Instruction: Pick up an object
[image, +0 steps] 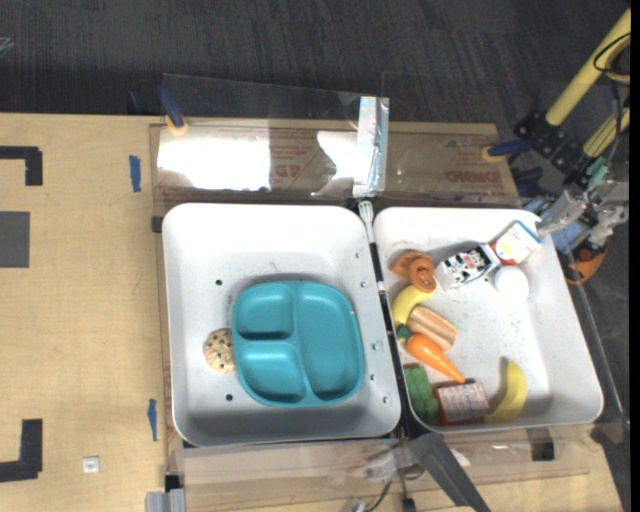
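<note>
Down front, red can (462, 401) and banana (510, 390) lie in the right bin (560, 330) — nothing lifted yet, the whole pick is ahead. Pincer (592, 205) sits at the bin's far right corner — can't tell its state.

Robot hardware (590, 215) at right edge: grey metallic parts with blue fittings and an orange patch below. Detail blurred; cables and screws not discernible.
</note>
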